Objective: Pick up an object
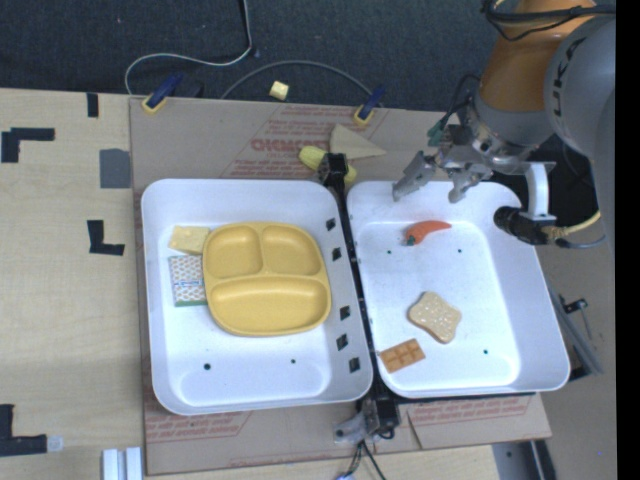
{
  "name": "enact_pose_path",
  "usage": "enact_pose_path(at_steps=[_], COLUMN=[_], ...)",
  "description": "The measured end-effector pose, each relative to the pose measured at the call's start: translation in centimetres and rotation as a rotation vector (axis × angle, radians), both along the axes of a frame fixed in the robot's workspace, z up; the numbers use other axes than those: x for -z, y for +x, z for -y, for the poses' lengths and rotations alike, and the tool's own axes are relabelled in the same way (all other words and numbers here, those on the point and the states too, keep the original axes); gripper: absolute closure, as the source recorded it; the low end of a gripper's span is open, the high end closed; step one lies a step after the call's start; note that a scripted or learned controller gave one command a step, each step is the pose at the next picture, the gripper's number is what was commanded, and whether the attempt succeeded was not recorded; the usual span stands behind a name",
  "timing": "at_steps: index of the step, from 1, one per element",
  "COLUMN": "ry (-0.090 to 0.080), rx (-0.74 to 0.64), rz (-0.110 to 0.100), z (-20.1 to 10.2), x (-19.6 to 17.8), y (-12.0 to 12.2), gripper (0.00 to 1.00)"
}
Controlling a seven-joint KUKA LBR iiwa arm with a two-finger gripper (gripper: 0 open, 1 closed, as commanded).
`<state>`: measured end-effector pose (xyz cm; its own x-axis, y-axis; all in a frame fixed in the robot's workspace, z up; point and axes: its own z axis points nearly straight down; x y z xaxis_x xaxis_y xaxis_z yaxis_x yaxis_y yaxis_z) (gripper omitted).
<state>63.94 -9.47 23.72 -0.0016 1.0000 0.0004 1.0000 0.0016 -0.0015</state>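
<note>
Cardboard covers the surface under two bins. Right bin [520, 368]: a chili [427, 230] lies long axis left-right, tip pointing right, below the open, empty end effector [434, 188].

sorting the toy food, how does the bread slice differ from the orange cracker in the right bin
The bread slice is pale tan with a rounded, lobed outline; the cracker is darker orange and rectangular. The bread slice looks larger. It lies nearer the bin's middle; the cracker lies by the front left corner. Both lie flat in the right bin.
</note>
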Motion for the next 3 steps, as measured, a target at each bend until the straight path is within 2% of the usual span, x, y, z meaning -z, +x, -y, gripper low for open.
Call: enact_pose_path(at_steps=[1, 2, 3], ry=[-0.001, -0.001, -0.002], rx=[0.003, 0.003, 0.005], rz=[-0.006, -0.021, -0.028], z=[4.0, 2.7, 2.9], x=[15.5, 15.3, 14.5], y=[-1.2, 2.6, 2.3], gripper=[0.00, 0.00, 1.00])
